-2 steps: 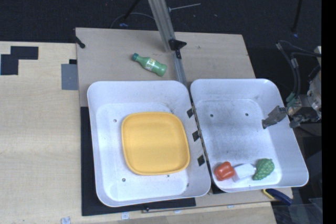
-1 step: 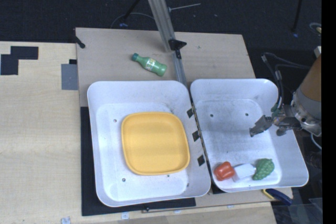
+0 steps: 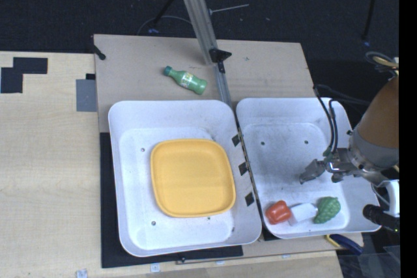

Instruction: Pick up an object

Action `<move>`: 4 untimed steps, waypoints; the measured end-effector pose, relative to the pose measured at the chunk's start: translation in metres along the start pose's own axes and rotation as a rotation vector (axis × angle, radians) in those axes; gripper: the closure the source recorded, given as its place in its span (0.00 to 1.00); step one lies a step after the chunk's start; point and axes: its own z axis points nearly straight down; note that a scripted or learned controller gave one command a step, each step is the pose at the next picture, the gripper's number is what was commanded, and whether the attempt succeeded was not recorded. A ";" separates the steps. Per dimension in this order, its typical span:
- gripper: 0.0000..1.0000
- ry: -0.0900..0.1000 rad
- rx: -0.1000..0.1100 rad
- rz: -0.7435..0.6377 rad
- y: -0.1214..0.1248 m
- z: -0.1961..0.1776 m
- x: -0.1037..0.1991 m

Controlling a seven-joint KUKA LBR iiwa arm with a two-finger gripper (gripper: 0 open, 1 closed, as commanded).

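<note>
In the right bin [image 3: 287,117], three small items lie along the front edge: a red pepper-like object [image 3: 279,211], a white block [image 3: 303,213] touching it, and a bumpy green object [image 3: 327,209] on the right. My gripper [image 3: 311,172] hangs over the bin's right half, just above and behind those items, with nothing seen in it. The arm's orange band [image 3: 384,115] rises at the right edge. A yellow square plate [image 3: 193,177] lies flat in the left bin [image 3: 124,140].
A small green bottle [image 3: 186,79] lies on its side on the board behind the left bin. A slanted aluminium rail [image 3: 201,13] stands behind the bins, near where they meet. Black clips [image 3: 242,168] sit along the divide between the bins.
</note>
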 end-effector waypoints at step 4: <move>1.00 -0.003 -0.010 0.002 -0.016 -0.070 -0.008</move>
